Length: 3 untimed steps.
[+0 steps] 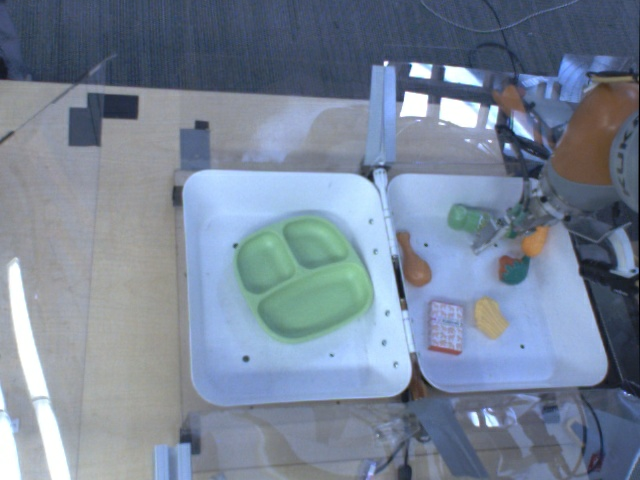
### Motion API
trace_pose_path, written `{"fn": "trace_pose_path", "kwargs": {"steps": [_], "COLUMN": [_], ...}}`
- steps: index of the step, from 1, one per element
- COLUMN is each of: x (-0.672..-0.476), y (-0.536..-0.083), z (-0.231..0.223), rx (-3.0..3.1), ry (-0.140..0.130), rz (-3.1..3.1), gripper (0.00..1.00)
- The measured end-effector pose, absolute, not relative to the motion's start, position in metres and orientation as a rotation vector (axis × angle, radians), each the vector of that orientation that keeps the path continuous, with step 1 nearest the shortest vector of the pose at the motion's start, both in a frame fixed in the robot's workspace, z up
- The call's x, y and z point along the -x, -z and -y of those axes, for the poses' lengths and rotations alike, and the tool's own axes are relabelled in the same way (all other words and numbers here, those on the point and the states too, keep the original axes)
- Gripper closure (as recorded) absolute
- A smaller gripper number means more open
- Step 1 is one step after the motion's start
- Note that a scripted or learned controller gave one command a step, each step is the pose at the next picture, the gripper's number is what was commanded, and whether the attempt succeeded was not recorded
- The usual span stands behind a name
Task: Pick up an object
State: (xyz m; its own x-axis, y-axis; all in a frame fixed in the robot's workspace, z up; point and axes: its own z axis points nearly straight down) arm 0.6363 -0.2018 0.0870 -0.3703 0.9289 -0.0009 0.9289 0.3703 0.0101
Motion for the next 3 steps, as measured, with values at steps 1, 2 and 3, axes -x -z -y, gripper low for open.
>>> {"fn": "trace_pose_path", "kwargs": {"steps": [1, 2, 3], "x": [-0.637, -0.666, -0.670], "y": [-0.096, -0.244, -0.206], "z": [0.202, 0.118, 0.147], "rx": [-1.757, -1.856, -2.083], "ry": [-0.010, -0.007, -0.002], "rz": [-2.599, -2.524, -2.348], "gripper": [1.00, 1.00, 1.00]}}
